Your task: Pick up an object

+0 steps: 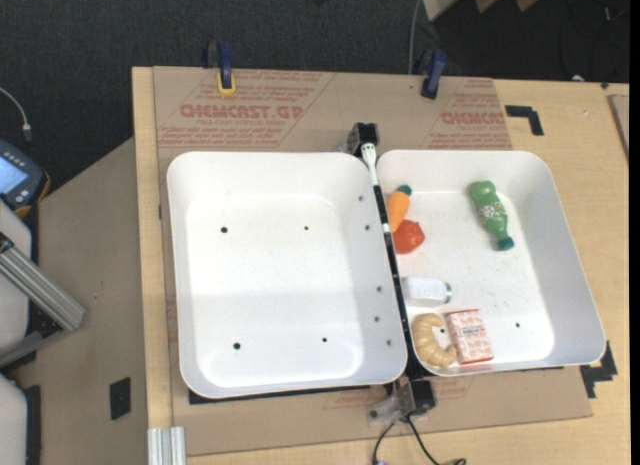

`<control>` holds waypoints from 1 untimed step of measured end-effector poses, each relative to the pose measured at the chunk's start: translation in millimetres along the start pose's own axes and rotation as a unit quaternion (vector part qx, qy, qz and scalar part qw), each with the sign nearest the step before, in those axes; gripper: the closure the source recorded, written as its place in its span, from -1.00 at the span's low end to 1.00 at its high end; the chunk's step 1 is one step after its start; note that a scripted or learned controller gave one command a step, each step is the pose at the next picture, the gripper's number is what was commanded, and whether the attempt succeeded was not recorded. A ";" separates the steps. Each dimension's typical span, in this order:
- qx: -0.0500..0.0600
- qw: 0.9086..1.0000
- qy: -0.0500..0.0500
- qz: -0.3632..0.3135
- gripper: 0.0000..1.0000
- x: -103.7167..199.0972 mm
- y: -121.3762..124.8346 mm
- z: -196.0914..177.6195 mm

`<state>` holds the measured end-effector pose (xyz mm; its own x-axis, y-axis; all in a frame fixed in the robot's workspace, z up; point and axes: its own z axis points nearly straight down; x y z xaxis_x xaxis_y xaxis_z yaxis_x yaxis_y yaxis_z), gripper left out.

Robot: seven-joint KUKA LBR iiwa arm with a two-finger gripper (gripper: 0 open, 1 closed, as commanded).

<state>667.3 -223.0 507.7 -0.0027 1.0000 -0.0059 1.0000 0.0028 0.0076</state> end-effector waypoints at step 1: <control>-0.002 1.000 -0.002 -0.001 1.00 0.3 0.7 -11.0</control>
